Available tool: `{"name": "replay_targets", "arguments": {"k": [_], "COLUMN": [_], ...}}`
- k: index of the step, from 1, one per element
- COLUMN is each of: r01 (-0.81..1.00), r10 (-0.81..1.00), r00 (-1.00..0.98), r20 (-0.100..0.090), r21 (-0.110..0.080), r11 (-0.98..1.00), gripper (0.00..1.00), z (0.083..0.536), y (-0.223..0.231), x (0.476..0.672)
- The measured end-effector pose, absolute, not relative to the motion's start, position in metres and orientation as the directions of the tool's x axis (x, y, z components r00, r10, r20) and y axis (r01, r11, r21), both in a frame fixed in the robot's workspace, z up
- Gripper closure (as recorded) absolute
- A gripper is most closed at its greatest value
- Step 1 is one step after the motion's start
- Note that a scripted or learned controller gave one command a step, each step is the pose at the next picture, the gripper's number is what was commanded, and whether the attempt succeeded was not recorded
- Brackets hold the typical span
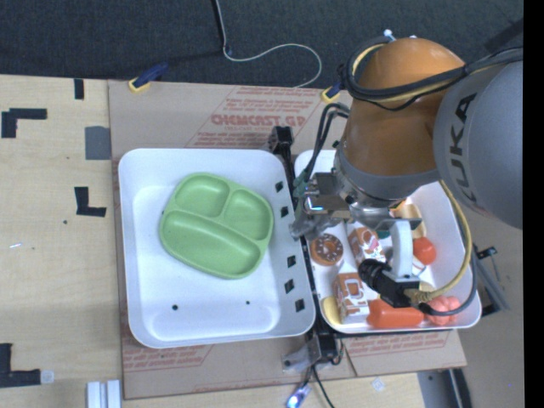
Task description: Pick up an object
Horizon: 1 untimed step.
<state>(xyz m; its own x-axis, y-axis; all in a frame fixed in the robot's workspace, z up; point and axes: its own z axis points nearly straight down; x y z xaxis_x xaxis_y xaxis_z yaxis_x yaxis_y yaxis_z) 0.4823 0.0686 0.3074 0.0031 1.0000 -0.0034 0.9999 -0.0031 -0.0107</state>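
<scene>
Grey arm over cluttered right white bin (455, 228).
Fingers' state impossible to tell; risk of snagging packed toys beside round brown doughnut (326, 249).

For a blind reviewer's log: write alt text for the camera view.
A grey robot arm with an orange band reaches over the right white bin, which is crowded with small toy food items, including a chocolate donut. The left white bin holds a green divided plate.

green divided plate (218, 224) in left bin (136, 177)
</scene>
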Motion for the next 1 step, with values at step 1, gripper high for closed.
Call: {"name": "replay_targets", "arguments": {"k": [1], "r01": [1.000], "r10": [1.000], "r00": [-0.009], "r20": [0.003], "r21": [0.007], "r11": [0.009], "gripper": [1.00], "z": [0.3978], "y": [0.1232], "x": [0.4839]}}
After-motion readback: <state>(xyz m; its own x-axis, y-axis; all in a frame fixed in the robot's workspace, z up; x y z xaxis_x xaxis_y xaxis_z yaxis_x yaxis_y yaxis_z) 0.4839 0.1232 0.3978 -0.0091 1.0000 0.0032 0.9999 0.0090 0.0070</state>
